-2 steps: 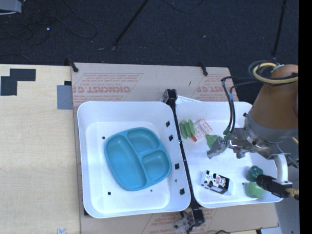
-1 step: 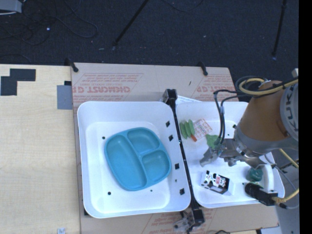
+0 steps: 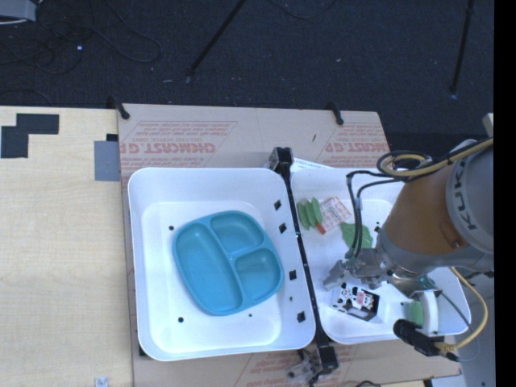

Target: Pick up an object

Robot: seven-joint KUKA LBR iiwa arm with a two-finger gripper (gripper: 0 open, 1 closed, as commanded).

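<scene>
Here the gripper hangs low in the right bin, right above a small black-and-white card lying flat near the bin's front. I cannot tell how its fingers stand. The card sits just below and toward the front of them.

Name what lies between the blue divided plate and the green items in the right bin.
In the camera view, the black divider joining both bins lies between the blue plate and the green items.
</scene>
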